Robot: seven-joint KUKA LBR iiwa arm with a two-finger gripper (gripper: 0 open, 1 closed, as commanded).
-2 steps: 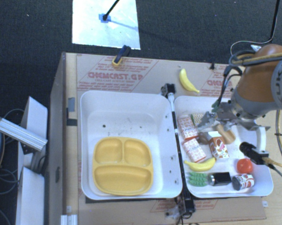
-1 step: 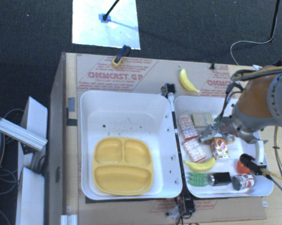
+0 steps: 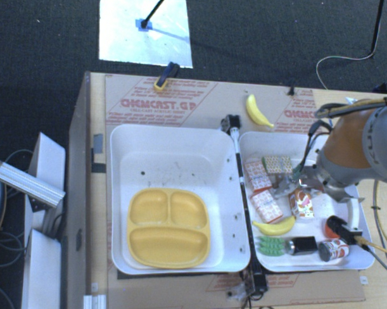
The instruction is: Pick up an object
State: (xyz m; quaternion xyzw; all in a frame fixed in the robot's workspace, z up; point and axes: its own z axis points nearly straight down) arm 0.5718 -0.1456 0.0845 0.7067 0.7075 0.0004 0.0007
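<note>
Gripper (image 3: 292, 184) of mine hung low in the right bin (image 3: 360, 267), over the small cartons (image 3: 266, 205), placed for a grab; its grip state I couldn't tell.

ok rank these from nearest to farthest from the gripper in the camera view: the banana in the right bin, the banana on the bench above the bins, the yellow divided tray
Measured from the gripper:
1. Banana in the right bin, just below-left of it.
2. Banana on the bench, above the bins, up and to the left.
3. Yellow divided tray, far left in the left bin.
</note>
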